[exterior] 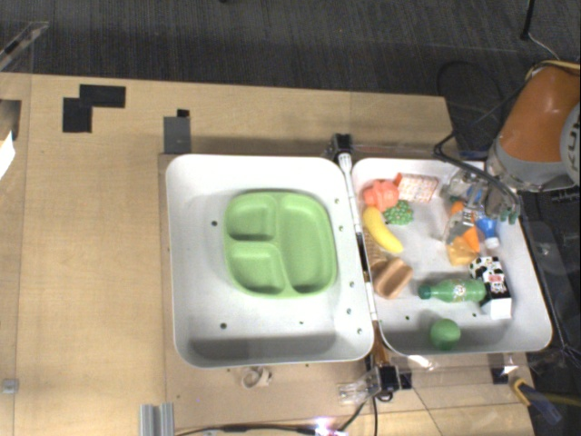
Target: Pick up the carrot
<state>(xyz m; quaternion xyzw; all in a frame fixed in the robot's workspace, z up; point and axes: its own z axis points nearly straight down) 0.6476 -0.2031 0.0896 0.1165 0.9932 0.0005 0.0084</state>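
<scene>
Left bin point(182, 243) holds a green divided tray point(277, 242), sitting flat near its middle. Right bin point(536, 321) is cluttered: orange-red toy point(379, 193) and waffle-like cracker point(418, 188) at the top, green broccoli-like piece point(398, 213) below them, banana point(381, 230) tilted along the left wall, hot dog bun point(392, 277) under it. Green bottle point(451, 291) lies on its side lower centre, green ball point(445, 332) near the front wall, black-and-white carton point(491, 276) just right of the bottle. Hand point(467, 214) is down in the bin's upper right; carrot point(465, 243) is right under it, orange, touching or nearly. Can't tell if the hand is released or clenched.
</scene>
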